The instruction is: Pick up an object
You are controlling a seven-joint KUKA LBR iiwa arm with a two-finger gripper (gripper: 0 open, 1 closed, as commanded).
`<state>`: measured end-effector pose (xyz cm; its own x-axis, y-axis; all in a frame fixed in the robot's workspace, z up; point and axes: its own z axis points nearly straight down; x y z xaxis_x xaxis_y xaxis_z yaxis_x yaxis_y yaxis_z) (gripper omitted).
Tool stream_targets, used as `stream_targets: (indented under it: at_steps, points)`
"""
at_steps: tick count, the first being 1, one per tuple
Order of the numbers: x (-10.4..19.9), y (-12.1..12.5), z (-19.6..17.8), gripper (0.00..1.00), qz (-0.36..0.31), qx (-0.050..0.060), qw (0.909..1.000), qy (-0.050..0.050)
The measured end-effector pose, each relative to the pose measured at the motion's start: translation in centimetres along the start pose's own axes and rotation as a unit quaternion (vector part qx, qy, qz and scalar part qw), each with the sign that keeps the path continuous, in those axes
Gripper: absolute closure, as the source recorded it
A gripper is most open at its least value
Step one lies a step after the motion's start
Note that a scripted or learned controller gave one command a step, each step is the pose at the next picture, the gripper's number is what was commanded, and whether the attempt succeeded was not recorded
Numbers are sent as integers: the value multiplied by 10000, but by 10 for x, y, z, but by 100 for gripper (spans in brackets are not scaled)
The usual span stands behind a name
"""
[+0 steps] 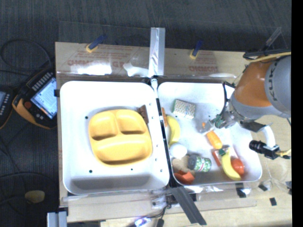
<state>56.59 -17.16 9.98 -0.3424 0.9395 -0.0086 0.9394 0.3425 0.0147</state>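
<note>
The right bin (203, 88) holds several small items: a green-dotted white box (183, 109), a yellow banana-like piece (172, 128), a white ball (178, 150), a green can (199, 163), an orange carrot piece (213, 139), a banana (229, 165) with a red tomato (237, 165) beside it, and a red piece (184, 176). My gripper (218, 121) reaches down at the bin's right side, just above the carrot piece. Nothing shows between its fingers.
The left bin (71, 141) holds a yellow divided tray (120, 135). A teach pendant (40, 100) lies off the bench at left. The arm's grey and orange wrist (258, 91) hangs over the right bin's right wall.
</note>
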Motion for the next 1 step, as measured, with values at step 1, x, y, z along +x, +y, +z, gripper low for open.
stream_targets:
  at_steps: [1]
  points:
    - [75,7,-102,100,1192,91,9928,32]
